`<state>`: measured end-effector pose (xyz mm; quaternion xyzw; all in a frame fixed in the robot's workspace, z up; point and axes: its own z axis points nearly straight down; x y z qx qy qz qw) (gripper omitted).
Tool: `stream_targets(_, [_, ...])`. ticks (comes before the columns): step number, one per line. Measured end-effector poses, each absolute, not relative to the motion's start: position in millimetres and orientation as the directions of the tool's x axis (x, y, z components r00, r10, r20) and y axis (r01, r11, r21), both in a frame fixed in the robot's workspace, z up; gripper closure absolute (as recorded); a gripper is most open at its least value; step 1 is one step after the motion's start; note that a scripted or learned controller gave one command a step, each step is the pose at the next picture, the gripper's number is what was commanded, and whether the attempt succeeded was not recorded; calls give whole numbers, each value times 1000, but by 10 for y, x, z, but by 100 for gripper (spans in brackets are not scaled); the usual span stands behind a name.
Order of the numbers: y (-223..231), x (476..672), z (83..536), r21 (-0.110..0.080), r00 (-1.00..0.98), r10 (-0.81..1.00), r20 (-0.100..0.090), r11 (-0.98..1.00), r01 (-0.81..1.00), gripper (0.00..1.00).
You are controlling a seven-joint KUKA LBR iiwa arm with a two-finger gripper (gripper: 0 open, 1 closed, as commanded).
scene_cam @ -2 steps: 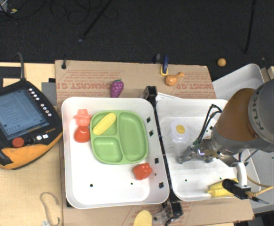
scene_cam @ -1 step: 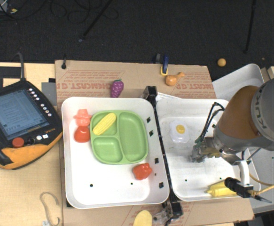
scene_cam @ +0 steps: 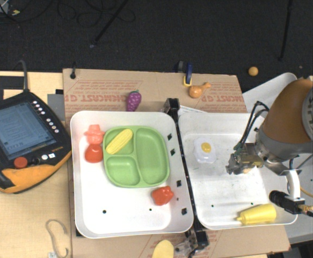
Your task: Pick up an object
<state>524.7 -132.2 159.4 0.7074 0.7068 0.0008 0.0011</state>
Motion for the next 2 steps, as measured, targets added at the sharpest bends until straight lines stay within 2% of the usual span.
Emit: stream_targets(2, [-1364, 5286, 2289, 1, 0, 1000, 0, 0, 1000, 100])
